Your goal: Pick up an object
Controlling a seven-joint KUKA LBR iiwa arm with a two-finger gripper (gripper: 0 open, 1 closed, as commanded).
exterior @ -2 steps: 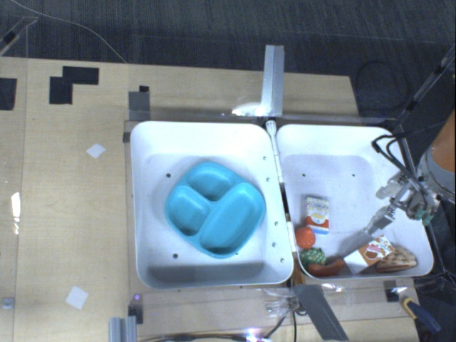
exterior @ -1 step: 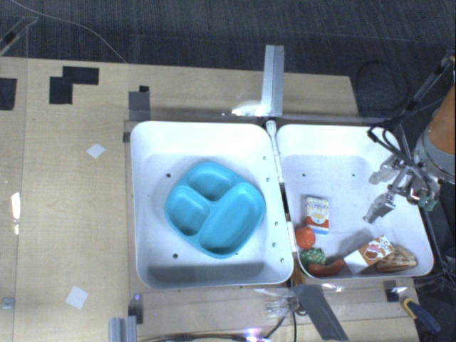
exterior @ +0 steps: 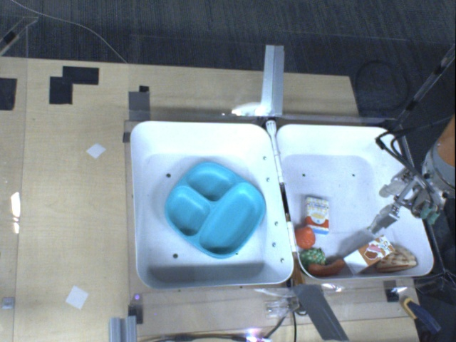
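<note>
text: none legible | small carton (exterior: 318, 213): print too blurred to read

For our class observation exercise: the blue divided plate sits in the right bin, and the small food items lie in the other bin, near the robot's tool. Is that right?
Not quite. The blue divided plate sits in the left bin, as the camera view shows. The small food items lie in the other bin, near the tool.
</note>
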